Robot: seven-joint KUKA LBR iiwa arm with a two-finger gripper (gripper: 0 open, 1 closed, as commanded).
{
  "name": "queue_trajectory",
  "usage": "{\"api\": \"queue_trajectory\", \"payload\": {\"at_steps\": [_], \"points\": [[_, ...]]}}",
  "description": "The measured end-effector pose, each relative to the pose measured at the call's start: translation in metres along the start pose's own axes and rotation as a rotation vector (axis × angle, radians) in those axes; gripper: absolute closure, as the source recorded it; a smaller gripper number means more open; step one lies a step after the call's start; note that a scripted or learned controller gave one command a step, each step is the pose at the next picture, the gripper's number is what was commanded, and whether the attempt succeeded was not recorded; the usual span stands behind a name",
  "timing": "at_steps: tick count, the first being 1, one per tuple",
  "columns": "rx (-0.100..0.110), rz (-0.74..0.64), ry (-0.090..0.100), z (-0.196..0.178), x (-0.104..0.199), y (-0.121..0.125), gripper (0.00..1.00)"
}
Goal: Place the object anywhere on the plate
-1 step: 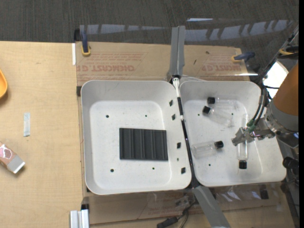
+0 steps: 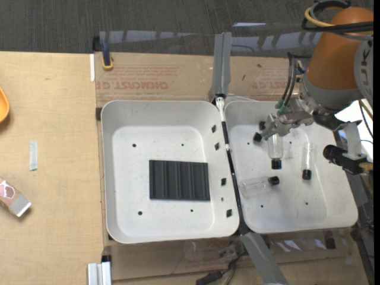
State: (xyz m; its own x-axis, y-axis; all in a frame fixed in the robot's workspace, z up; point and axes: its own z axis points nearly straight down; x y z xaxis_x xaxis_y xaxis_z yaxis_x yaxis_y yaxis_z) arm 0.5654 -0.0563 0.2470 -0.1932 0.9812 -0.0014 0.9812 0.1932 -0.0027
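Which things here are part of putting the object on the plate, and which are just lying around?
Part of the job:
dark ribbed plate in the left bin
clear tubes with black caps in the right bin
gripper

Just lying around:
orange thing
small grey strip
pink and white block

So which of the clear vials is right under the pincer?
The upright-pointing vial below the pincer; the other vials lie farther right and lower left.

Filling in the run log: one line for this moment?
gripper: over right bin | three clear vials lying there | dark ridged plate: left bin
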Motion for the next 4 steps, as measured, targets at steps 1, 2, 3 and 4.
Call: {"api": "queue_trajectory", "payload": {"at_steps": [1, 2, 3, 4], "points": [[0.001, 0.158, 0.0, -0.013, 0.103, -0.042, 1.0], [0.003, 0.047, 0.0, 0.019, 0.167, -0.022, 1.0], [0.003, 0.027, -0.001, 0.049, 0.229, -0.045, 1.0], [0.003, 0.028, -0.001, 0.049, 0.229, -0.045, 0.0]]}}
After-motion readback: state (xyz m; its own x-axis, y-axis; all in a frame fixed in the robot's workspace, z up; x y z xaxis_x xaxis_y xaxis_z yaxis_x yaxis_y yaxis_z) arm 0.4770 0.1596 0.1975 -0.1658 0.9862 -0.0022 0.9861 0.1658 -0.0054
